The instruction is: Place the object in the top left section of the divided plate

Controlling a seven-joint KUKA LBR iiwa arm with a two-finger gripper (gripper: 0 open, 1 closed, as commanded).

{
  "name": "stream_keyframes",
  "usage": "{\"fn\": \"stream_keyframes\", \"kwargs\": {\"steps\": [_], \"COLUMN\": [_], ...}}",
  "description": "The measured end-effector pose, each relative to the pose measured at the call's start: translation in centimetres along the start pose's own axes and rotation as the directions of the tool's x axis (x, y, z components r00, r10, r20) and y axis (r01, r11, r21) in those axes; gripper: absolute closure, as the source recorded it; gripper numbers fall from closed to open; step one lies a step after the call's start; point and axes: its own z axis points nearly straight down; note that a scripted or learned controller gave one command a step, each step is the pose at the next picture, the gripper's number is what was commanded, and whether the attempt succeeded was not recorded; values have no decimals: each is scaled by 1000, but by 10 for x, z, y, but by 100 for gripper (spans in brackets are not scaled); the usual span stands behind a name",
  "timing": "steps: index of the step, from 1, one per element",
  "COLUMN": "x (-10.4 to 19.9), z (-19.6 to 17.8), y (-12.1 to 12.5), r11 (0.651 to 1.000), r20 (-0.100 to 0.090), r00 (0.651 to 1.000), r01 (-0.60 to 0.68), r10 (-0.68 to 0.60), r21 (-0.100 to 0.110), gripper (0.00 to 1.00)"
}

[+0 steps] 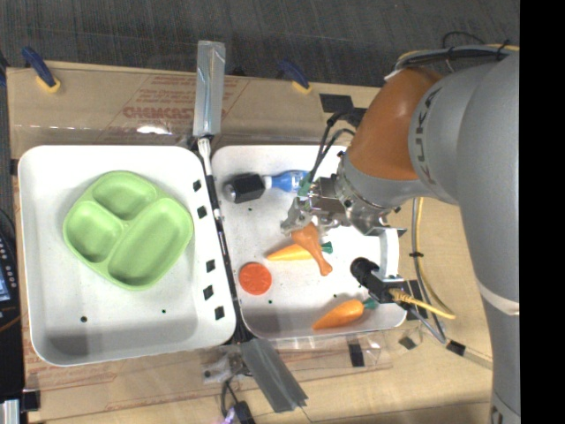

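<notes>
- We see the hand point(306, 222) in the right bin point(265, 321), its fingers clamped on an orange carrot point(311, 244).
- The green divided plate point(128, 228) sits in the left bin point(44, 263).

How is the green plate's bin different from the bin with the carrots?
The left white bin bears a green divided plate; the right white bin bears small toys, among them orange toy carrots and an orange round disc. The arm's end effector is over the right bin, while the left bin has no arm above it. Both are shallow and white.
</notes>
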Motion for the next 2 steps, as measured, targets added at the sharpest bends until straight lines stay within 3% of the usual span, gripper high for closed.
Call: {"fn": "stream_keyframes", "kwargs": {"steps": [1, 2], "x": [-82, -22], "z": [-59, 120], "y": [-43, -16], "r11": [971, 997], "r20": [0, 0], "r00": [971, 997], "r01": [-239, -81], "r10": [239, 81], "r21": [-6, -3], "gripper": [100, 100]}}
